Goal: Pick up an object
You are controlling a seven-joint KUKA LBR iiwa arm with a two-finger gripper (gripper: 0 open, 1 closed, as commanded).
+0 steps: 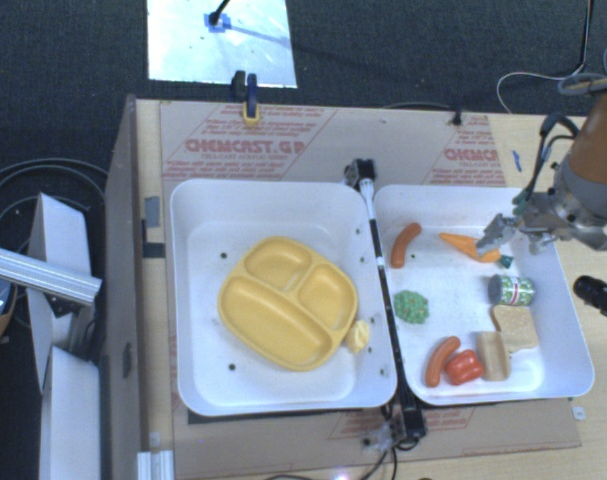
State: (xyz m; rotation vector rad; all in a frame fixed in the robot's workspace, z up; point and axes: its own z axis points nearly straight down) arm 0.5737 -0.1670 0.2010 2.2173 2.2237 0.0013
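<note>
In the camera view, the tool (501, 230) is hovering over the right bin (573, 368), its grip impossible to judge, just beside a carrot (467, 245), while a can (511, 290), bread (513, 328) and two sausages (405, 243) are lying nearby and a yellow tray (288, 303) is sitting in the left bin (198, 268).

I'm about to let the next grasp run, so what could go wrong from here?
1. The end effector sits over the carrot's end by the bin wall; it may clip the wall.
2. The can looks round and could roll off.
3. Bread, tomato and sausage crowd together, so it may nudge neighbours.
</note>
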